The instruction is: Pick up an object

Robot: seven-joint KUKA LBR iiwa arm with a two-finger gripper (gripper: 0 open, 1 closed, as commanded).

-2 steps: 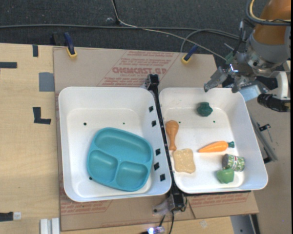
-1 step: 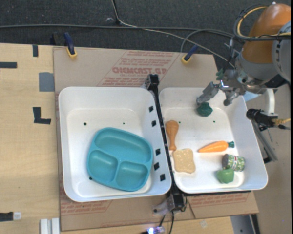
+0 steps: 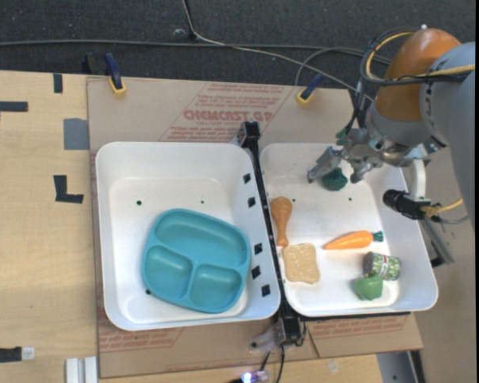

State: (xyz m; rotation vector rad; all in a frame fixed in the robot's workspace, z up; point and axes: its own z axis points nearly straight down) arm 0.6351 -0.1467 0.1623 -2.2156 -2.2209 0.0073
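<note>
Cardboard sheeting [image 3: 223,110] covers the bench, and on it sit two shallow white bins side by side. One thing lies in the left bin [image 3: 116,166]: a blue divided tray [image 3: 195,259], its three compartments bare. The right bin [image 3: 291,159] holds six things. A chicken drumstick [image 3: 282,219] lies along its left wall, with one slice of toast [image 3: 301,263] just near of it. One carrot [image 3: 352,240] lies toward the right, and near of that sit a small printed can [image 3: 382,266] and a green pepper-like piece [image 3: 368,287], touching each other in the near right corner. One dark green object [image 3: 334,181] rests at the far side of this bin. The gripper [image 3: 340,166] hangs directly over it with fingers spread, one finger [image 3: 323,166] reaching left of the green object, which is not pinched between them.
</note>
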